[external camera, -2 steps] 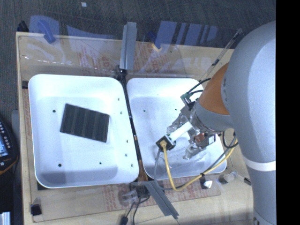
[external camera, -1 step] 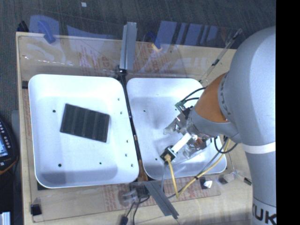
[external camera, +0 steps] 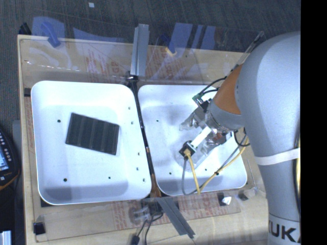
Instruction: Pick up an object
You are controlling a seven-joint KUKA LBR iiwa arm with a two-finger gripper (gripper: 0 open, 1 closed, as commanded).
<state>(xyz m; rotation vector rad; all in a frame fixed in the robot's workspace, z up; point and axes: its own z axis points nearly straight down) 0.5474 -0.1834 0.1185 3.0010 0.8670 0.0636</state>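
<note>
Two shallow white bins sit side by side on a pale wooden surface [external camera: 76, 60], with dark carpet [external camera: 153, 9] beyond its far edge. A dark ribbed panel [external camera: 93, 133] lies flat and slightly askew in the left-hand bin [external camera: 46, 137], well apart from the hand [external camera: 198, 120]. The grey arm [external camera: 271, 96] reaches from the view's right into the right-hand bin [external camera: 158, 137], its hand low over the bin's floor. Whether the hand is open or closed cannot be told.

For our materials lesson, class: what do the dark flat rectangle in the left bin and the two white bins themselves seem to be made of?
The dark rectangle looks like rubber or foam, matt: parallel ridges, no shine, though hard plastic is possible. The left bin and right bin look like moulded plastic, smooth and slightly glossy: rounded corners, soft highlights.
</note>
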